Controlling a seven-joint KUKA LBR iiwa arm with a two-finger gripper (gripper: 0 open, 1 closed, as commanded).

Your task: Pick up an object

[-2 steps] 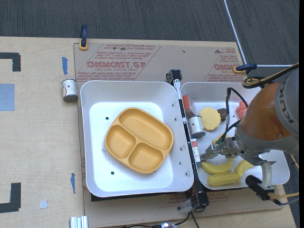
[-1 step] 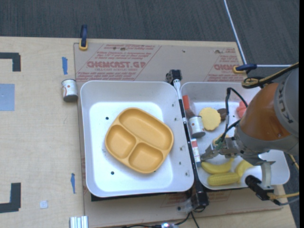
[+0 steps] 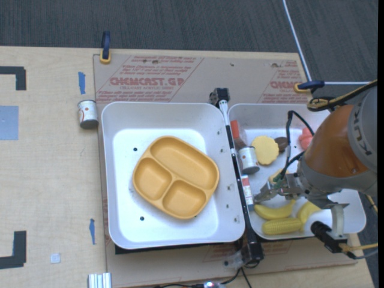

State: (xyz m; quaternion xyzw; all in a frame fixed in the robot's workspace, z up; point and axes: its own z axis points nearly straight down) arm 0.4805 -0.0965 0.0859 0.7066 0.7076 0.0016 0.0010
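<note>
Landmark: the yellow divided plate, lying flat in the left bin with its three compartments up.
Right bin: just right of the plate's bin, the two rims touching along a black strip.
End effector: low in the right bin, right of the plate, pointing toward the divider; whether its parts are apart or together cannot be told, and nothing is visibly held.
Arm: grey with an orange band, reaching in from the right and covering much of the right bin.
Banana: right of the plate, just beneath the end effector.
Corn cob: right and below the plate, just beside the banana.
Yellow round piece: right of the plate, above the end effector.
Metal can: between the plate and the round piece, near the divider.
Second can: on the table, up and left of the plate, outside the bins.
Crowding: banana, corn and can sit close around the end effector.
</note>
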